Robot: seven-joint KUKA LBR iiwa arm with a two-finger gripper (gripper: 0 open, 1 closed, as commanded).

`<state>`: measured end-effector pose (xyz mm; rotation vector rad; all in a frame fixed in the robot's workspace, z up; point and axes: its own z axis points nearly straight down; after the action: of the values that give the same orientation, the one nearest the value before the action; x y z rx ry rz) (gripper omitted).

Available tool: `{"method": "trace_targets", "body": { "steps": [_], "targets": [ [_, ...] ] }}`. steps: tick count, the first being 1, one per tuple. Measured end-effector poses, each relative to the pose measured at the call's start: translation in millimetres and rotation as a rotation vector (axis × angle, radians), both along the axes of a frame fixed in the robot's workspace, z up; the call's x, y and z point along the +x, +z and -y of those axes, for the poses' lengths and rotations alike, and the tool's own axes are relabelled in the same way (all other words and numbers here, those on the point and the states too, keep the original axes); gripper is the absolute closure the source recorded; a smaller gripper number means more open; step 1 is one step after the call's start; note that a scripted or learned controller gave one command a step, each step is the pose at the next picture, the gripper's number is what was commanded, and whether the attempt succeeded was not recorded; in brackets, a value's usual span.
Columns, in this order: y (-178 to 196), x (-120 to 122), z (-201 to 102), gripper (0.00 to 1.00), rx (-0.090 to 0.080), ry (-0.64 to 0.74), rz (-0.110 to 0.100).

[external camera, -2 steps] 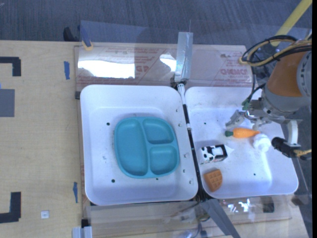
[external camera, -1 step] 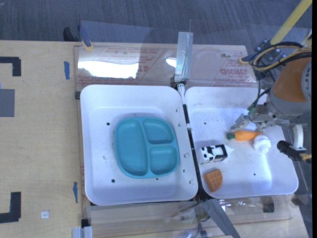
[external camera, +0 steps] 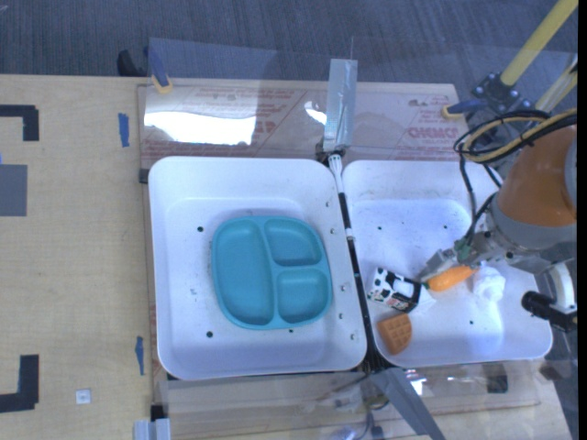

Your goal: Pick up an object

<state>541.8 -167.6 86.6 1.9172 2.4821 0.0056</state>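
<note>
The right bin (external camera: pixel 413 195) holds several small objects. An orange carrot-shaped piece (external camera: pixel 449 280) lies near its middle right, and my gripper (external camera: pixel 457 262) is low over it, touching or nearly touching its upper side. A black-and-white toy (external camera: pixel 394 289) lies just left of the orange piece. A tan waffle-like piece (external camera: pixel 396 332) sits near the bin's front wall. A small white object (external camera: pixel 489 287) rests to the right of the orange piece, under the wrist.
The left bin (external camera: pixel 174 246) carries a teal divided plate (external camera: pixel 271 270) in its middle. The grey arm with its orange band (external camera: pixel 543 186) and looped cables (external camera: pixel 486 140) hangs over the right bin's right side. A metal divider post (external camera: pixel 340 99) stands behind the bins.
</note>
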Motion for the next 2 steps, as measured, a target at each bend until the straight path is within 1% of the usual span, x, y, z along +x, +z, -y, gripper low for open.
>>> {"method": "trace_targets", "body": {
  "steps": [1,2],
  "targets": [
    [1.2,-47.6,-55.7,0.00,-0.005,0.214,0.004],
    [1.1,-47.7,-55.7,0.00,-0.005,0.214,0.004]
  ]
}}
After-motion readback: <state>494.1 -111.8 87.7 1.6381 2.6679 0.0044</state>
